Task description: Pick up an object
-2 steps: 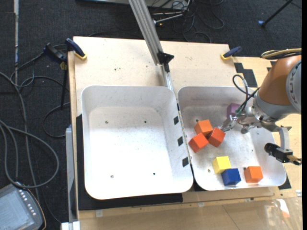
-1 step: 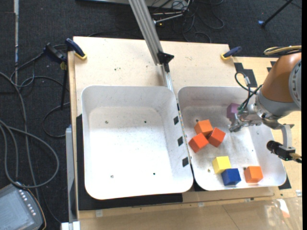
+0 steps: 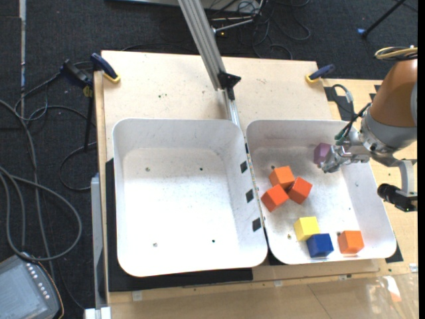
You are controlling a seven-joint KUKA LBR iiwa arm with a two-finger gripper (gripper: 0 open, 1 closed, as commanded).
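A: Where's the tool [image 3: 330,162] sitting?

B: Low over the right bin [image 3: 372,190], near its far corner, with the arm [image 3: 396,115] reaching in from the right. A purple block [image 3: 321,153] lies just to the tool's left, touching it or nearly so. I'd judge that's the one being gone for, since nothing else is that close.

A: Does it have the block?

B: I can't say. The tip is small and blurred here, so whether it's spread or closed can't be told, and I don't see the block between anything. It looks beside the tool, not in it.

A: And the other pieces?

B: Three orange blocks [image 3: 286,186] are bunched together in front of the tool, toward the bin's middle, touching one another. Farther toward the near rim sit a yellow block [image 3: 305,227] and a blue block [image 3: 320,244], touching, with a lone orange block [image 3: 350,241] just to their right.

A: Why go for the purple one, then?

B: It stands alone, so probably an easier grab than the huddled three. But it's close to the bin wall, which could crowd the approach.

A: The left bin [image 3: 179,198]?

B: Well away to the tool's left. Both bins rest on the counter [image 3: 166,85].
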